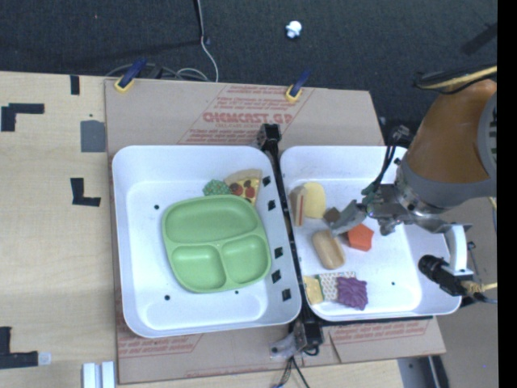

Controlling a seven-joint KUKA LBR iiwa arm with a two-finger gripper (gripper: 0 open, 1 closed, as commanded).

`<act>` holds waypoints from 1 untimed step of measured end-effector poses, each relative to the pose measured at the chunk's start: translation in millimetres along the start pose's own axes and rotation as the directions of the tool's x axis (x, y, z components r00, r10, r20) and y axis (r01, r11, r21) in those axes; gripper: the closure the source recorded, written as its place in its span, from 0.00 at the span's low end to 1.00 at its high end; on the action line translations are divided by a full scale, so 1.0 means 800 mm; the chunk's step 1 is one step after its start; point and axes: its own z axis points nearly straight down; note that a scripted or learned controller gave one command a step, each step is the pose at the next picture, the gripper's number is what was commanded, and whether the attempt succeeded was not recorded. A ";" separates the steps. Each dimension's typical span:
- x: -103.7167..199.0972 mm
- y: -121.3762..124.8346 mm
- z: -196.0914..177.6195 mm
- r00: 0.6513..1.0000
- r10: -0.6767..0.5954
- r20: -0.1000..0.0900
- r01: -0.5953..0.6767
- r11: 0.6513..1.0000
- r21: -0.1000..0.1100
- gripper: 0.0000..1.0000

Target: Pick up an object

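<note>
Left bin [129,217]: a shallow white plastic tray on the tabletop, carrying a light green three-compartment plastic plate [216,243]. Behind the plate, against the dividing wall, lie a small green broccoli-like toy [215,187] and a toy pizza slice with red dots [245,184]. None of these is near the arm.

Right bin [404,293]: a yellow-and-white sandwich-shaped toy [307,201], a tan bread-roll toy [328,249], a small yellow patterned square [325,285] and a crinkled purple toy [353,292] sit crowded on its left half. A small orange-red block [359,238] lies just right of the roll.

The gripper [365,214] hangs directly over the block's upper edge. Whether its fingers are spread or pressed together cannot be determined; nothing is visibly pinched between them.

Risks, as judged: the block appears to be the likeliest target, yet it sits slightly below the gripper's centre, so an off-centre closing could push it aside rather than clamp it. The roll lies close by; a finger descending on that side may strike it and nudge both pieces. The block is small and could slip out on the lift.
</note>
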 end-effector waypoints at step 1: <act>-0.015 0.024 0.154 1.000 0.000 0.004 0.000 1.000 -0.016 0.00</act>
